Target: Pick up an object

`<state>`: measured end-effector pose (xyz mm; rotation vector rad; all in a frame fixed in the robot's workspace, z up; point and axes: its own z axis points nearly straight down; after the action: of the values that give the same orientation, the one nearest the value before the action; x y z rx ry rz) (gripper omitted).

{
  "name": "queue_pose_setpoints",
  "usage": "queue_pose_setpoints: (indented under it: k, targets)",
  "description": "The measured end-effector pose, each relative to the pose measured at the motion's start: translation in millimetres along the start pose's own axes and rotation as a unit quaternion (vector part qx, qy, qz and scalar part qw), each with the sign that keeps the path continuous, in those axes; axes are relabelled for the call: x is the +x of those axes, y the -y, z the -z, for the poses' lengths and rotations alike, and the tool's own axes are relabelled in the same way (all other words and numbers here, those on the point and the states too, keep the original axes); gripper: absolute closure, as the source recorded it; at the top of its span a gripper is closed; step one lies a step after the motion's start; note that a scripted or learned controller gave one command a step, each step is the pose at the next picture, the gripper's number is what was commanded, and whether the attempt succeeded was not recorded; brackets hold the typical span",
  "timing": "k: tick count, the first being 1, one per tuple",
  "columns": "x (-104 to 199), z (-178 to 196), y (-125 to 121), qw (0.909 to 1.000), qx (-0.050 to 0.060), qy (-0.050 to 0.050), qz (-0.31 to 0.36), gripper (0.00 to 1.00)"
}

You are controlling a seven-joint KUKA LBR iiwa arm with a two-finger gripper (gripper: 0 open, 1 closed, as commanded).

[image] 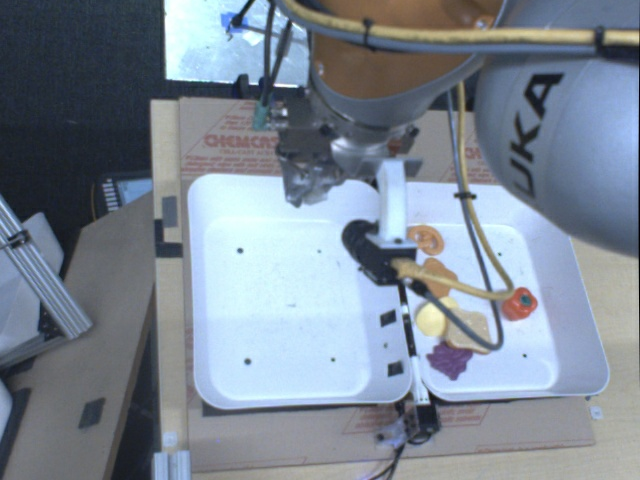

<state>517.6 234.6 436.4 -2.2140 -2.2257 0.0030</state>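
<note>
Dark wall (pixel 80 58), bright window (pixel 215 23)

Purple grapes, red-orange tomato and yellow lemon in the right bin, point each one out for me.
purple grapes (pixel 450 360), camera view, middle of the cluster
red-orange tomato (pixel 519 304), camera view, its rounded body
yellow lemon (pixel 431 319), camera view, its upper face

Glossy white plastic bins (pixel 290 308); matt cardboard (pixel 230 143) underneath.

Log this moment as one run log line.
arm: over bins | gripper: above left bin far edge | toys: right bin | grasp: none seen
</note>
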Motion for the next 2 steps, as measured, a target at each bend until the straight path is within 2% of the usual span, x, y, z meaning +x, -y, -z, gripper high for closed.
queue_pose_setpoints:
  k: [1, 2]
  targets:
    - [-0.4, 105.0, -25.1, 1.0, -0.008, -0.002, 0.0, 1.0]
    - [0.0, 110.5, -24.2, 1.0, -0.004, -0.001, 0.002, 1.0]
